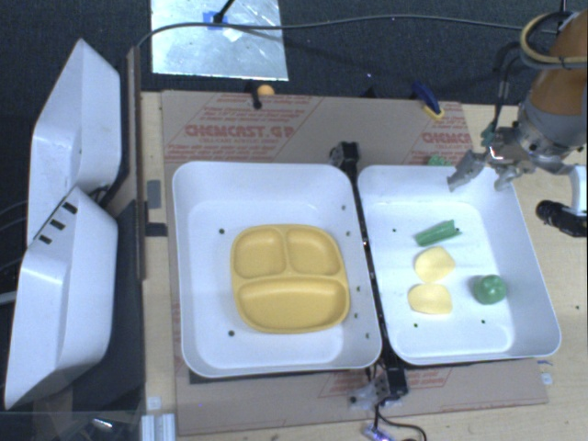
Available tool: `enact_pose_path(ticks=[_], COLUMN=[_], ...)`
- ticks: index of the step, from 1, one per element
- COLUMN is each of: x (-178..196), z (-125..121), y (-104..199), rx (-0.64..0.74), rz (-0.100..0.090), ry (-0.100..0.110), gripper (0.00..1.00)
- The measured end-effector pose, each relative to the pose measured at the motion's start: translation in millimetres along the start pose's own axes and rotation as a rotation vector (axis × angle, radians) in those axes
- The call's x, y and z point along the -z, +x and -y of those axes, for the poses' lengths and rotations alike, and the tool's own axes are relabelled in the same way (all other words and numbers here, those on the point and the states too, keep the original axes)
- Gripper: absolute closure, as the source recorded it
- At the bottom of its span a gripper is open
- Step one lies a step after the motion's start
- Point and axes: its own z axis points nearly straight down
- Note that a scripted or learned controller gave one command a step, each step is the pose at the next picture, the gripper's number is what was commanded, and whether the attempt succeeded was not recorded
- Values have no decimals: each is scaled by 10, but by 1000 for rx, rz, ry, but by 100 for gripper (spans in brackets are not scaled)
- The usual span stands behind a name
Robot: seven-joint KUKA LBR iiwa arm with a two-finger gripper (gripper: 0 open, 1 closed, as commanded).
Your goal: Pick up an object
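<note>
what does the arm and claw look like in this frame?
The arm has a tan-orange band with a grey metallic wrist section below it. A yellow-and-dark cable loops above the band, and thin dark cables run down its left side. The claw has two pale grey fingers on a grey body.

One fixed camera hangs above my counter (276, 118), looking down at a slant from fairly far off. It takes in both white bins: the left bin (197, 338) and the right bin (524, 329) beside it. My arm (556, 99) comes in above the right bin.
</note>
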Motion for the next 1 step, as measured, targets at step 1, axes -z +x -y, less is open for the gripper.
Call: enact_pose_path(ticks=[1], x=[-421], z=[-32], y=[16], rx=[1], rz=[0], ry=[-2], gripper=[0])
